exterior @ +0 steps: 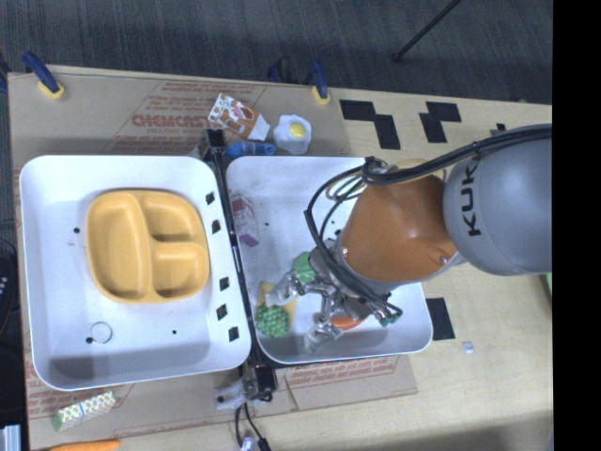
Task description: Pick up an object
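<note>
Clutter crowds the right bin: a green ball, a green piece and an orange item lie close together under the jaws. Whether these are clenched or released I cannot tell. Descending here, they may straddle two objects and lift neither, or nudge the ball away.

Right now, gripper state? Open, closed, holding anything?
Gripper: low in the right bin among small items; open or closed cannot be told, and nothing is clearly held.
</note>
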`<state>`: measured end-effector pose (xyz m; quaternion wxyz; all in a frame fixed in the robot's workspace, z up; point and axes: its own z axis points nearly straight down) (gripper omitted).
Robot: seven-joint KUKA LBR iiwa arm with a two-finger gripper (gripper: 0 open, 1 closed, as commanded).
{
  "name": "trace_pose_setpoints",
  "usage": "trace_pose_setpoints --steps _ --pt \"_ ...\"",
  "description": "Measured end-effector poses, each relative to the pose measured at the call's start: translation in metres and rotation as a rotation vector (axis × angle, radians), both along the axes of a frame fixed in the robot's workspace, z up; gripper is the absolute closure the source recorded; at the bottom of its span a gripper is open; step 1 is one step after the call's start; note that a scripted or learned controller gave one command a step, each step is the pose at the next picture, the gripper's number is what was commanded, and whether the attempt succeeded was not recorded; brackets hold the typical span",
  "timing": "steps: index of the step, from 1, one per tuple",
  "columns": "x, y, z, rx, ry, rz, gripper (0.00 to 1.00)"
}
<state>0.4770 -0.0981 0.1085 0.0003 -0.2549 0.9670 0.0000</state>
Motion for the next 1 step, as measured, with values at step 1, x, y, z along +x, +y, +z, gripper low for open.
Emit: trace_pose_setpoints --steps 1 --pt "0.0148 -0.0099 0.0323 0.0 0.0 -0.216 0.0"
